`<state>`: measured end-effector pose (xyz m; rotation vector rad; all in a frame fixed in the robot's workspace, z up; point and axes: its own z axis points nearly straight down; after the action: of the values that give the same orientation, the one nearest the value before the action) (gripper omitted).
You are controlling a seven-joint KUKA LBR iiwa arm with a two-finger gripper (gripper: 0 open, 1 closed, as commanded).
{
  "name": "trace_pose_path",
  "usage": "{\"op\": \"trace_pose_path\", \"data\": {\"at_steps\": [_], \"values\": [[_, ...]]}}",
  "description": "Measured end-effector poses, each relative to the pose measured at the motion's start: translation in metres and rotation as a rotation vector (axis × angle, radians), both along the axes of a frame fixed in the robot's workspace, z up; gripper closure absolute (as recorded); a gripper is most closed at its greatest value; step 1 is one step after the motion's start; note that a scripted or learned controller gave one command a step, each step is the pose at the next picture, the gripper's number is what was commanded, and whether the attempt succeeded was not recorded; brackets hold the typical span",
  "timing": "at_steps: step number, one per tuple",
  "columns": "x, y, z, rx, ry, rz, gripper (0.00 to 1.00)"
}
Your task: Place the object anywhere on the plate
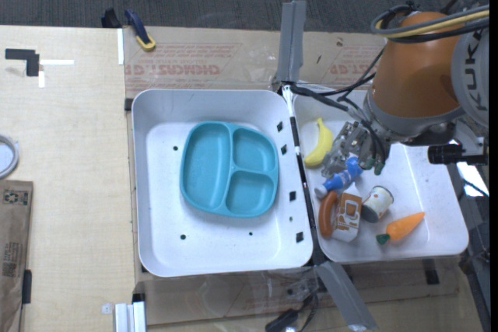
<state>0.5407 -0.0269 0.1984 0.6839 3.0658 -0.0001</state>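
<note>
The tool (352, 152) hangs low in the right bin (443, 241) over a small blue bottle (341, 178) beside the banana (318, 142), its grip impossible to tell, so it should seat squarely on one item before heading for the plate (229, 169) in the left bin (156, 190).

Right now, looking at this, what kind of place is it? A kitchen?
More likely a robot test bench or lab than a kitchen. A grey and orange arm reaches over two white bins; one holds a blue divided plate, the other toy food such as a banana and carrot.
</note>
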Motion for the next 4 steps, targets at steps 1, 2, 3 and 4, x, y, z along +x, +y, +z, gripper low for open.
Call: {"op": "trace_pose_path", "data": {"at_steps": [1,2,3,4], "values": [[0.016,0.093,-0.008,0.0,0.001,0.083,1.0],[-0.039,0.146,0.019,0.0,0.001,0.221,1.0],[-0.023,0.144,0.066,-0.001,0.0,0.191,1.0],[-0.063,0.202,0.01,-0.001,0.003,0.204,1.0]]}}
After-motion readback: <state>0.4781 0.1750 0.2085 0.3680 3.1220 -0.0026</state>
